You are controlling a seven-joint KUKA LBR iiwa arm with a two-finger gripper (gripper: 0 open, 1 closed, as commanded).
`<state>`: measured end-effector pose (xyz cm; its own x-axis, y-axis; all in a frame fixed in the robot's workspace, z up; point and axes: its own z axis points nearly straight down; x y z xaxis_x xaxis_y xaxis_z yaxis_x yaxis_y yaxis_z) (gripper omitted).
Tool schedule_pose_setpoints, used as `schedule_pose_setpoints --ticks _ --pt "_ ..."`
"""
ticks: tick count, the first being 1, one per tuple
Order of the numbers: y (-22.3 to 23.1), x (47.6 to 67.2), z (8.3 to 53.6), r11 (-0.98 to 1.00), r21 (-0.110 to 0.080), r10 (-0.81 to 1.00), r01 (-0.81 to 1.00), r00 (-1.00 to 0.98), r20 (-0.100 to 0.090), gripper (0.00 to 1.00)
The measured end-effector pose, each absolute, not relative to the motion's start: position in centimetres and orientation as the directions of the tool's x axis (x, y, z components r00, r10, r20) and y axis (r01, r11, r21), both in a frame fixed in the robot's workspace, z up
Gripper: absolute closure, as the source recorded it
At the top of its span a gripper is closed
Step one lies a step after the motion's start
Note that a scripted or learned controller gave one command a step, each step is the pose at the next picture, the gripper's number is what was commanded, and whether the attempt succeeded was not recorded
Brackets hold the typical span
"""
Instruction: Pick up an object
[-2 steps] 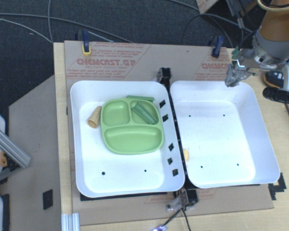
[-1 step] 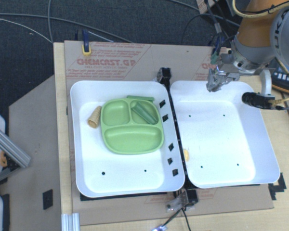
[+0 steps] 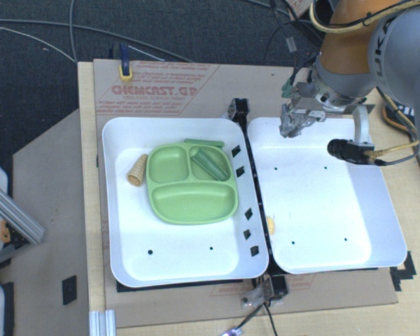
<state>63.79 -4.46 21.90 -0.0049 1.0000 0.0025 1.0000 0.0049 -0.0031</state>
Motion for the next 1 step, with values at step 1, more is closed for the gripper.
schedule_pose_setpoints --ticks 1 --pt "1.73 62.50 22.60 0.007 -0.003 1.000 1.000 -0.007 0.004 1.00"
